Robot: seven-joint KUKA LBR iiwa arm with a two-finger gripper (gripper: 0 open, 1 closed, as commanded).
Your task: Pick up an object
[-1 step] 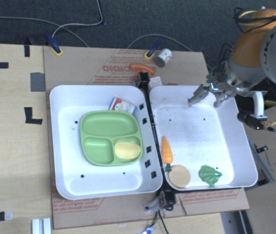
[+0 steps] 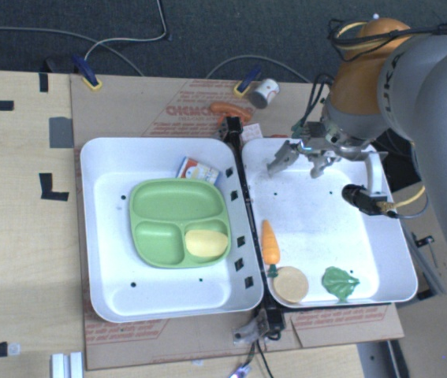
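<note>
The gripper point(image 2: 300, 161) is hanging over the far part of the right bin point(image 2: 381, 290), its two fingers spread apart and gripping nothing. A carrot point(image 2: 270, 242), a tan disc point(image 2: 291, 283) and a green piece point(image 2: 339, 282) are lying along the near part of that bin, well apart from the gripper. In the left bin point(image 2: 105, 290), a green tray point(image 2: 177, 211) is carrying a yellow piece point(image 2: 206, 243), and a small box point(image 2: 199, 169) is lying just beyond the tray.

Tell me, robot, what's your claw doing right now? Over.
Gripper open, over right bin's far end, holding nothing. Carrot, round disc, green piece lie at near end, untouched. Nothing in the way.
</note>
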